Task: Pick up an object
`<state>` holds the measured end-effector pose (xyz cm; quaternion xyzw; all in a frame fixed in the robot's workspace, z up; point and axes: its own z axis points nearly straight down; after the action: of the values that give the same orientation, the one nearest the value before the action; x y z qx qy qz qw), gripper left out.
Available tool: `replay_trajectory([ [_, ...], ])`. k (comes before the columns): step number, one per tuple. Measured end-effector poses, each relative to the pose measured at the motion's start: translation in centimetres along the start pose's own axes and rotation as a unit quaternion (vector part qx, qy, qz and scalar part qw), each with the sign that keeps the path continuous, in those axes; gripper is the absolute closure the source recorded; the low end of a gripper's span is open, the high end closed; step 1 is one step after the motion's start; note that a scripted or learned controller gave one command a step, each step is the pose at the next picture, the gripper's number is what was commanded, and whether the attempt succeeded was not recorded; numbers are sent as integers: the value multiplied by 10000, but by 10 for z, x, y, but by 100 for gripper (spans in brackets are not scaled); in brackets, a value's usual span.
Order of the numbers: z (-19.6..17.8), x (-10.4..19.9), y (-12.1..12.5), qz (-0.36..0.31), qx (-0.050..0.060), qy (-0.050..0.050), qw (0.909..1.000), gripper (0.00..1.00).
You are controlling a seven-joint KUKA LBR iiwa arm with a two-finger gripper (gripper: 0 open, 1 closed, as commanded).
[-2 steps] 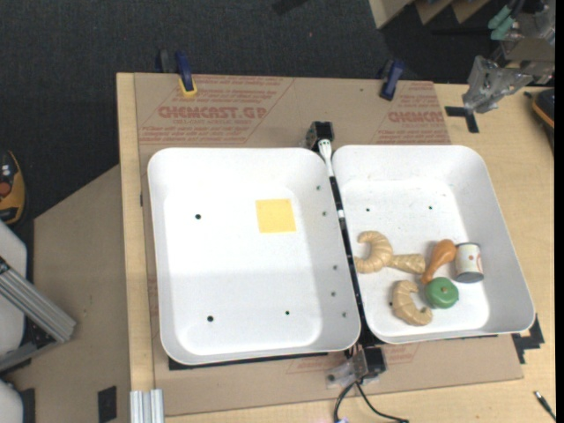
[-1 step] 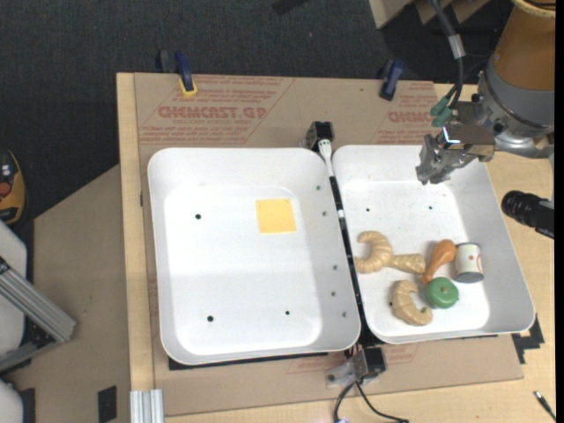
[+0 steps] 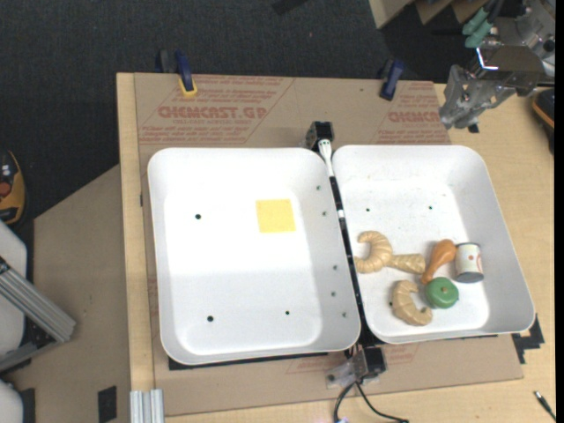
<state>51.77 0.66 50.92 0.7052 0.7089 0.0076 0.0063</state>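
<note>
1. Objects for picking lie in the right bin (image 3: pixel 388 170), all gathered in its near right part: a tan croissant-shaped piece (image 3: pixel 374 250), a second curved tan piece (image 3: pixel 410 302), an orange carrot-like piece (image 3: pixel 439 257), a green round piece (image 3: pixel 441 293) and a small white can with a red mark (image 3: pixel 468 262).
2. The green round piece touches the second curved tan piece and sits just under the lower end of the orange piece. The small can lies on its side just beside the orange piece, close to the right wall of the bin.
3. The left bin (image 3: pixel 176 263) holds one flat yellow square (image 3: pixel 275 216), a little above the middle of the bin.
4. The two bins stand side by side, touching, on a brown board (image 3: pixel 141 236) with red printed letters, fixed by blue clamps (image 3: pixel 184 70) at the far edge of the table.
5. The claw (image 3: pixel 463 104) is at the upper right, above the board beyond the far right corner of the right bin, well apart from the objects. I cannot tell whether it is apart or together; nothing is seen in it.
</note>
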Motion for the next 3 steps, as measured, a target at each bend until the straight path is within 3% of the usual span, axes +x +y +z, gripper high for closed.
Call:
replay_trajectory([
  [1, 149, 46, -44, 3, 192, -9, 9998, 100],
  [2, 148, -1, -30, 52, 102, -17, 9999, 100],
  [3, -36, 32, -37, 7, -11, 7, 10000, 100],
])
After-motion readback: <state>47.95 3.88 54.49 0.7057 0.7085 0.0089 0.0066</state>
